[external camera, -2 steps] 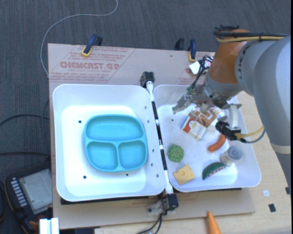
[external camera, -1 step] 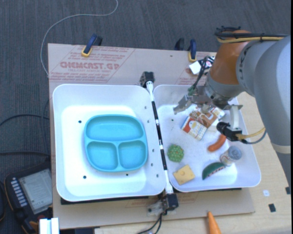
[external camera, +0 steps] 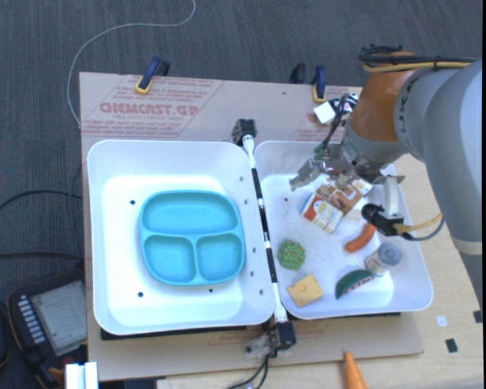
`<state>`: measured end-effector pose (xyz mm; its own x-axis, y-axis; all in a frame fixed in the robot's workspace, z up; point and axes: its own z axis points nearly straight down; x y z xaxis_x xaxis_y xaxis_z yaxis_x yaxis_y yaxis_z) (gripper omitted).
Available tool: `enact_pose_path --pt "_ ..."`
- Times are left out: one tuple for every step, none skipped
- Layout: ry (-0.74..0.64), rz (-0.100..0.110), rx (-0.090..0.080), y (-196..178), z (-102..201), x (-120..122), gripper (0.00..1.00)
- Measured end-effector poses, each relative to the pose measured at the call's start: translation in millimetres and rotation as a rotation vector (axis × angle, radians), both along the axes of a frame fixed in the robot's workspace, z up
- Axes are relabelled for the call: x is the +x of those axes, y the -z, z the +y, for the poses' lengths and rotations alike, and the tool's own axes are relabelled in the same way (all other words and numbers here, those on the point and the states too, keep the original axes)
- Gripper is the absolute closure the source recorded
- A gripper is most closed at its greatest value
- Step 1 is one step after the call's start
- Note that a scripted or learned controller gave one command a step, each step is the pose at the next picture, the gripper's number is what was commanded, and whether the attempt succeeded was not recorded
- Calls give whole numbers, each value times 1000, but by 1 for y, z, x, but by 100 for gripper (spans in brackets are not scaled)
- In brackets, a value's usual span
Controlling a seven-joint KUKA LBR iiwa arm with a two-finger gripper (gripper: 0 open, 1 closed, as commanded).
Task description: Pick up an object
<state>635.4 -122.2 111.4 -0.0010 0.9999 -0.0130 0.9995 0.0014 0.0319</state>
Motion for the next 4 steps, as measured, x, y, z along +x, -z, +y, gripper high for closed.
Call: enact_pose_path --pt "0 2 0 1 -2 -6 0" --pt "1 -11 -9 -13 -5 -3 100" --pt "1 -10 -8 -13 -5 -4 0" --pt "0 0 -1 -2 -3 -18 0"
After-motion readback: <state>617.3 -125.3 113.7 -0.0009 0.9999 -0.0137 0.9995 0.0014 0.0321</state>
